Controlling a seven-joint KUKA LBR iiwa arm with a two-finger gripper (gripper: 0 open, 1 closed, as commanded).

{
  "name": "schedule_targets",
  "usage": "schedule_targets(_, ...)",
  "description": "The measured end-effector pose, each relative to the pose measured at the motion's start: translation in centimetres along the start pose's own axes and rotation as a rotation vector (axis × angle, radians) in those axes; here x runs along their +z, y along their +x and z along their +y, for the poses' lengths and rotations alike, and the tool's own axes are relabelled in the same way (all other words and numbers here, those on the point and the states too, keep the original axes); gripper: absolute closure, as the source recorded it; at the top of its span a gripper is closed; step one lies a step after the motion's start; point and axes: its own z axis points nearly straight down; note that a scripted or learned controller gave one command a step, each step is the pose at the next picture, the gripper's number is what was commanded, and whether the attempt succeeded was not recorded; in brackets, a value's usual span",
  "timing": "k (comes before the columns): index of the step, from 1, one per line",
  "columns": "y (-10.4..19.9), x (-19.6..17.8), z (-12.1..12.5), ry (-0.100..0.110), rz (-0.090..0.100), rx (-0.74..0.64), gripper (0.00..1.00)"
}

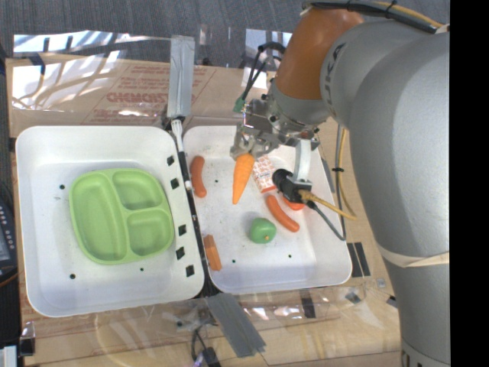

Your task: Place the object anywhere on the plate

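A green three-compartment plate (85, 220) lies in the left bin (38, 159). An orange carrot (241, 180) is in the right bin's upper middle, thick end up and tip pointing toward the front. My gripper (246, 148) is right at that thick end, and its fingers are closed on the carrot's top. The grey arm with its orange band comes in from the upper right, over the right bin (321, 258).
The right bin also holds an orange sausage (198, 176) near the divider, a green fruit (262, 230), a red-orange sausage (282, 213), a small white and red carton (263, 173), and a small orange piece (212, 252) at the front left. Cardboard lies behind the bins.
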Motion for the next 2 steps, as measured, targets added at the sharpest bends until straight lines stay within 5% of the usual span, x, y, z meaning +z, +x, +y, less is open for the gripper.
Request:
schedule_targets(1, 6.1, -2.2, -2.0, -0.006, -0.001, -0.15, 1.0)
schedule_targets(2, 11.6, -2.7, -2.9, -0.005, -0.003, -0.467, 1.0)
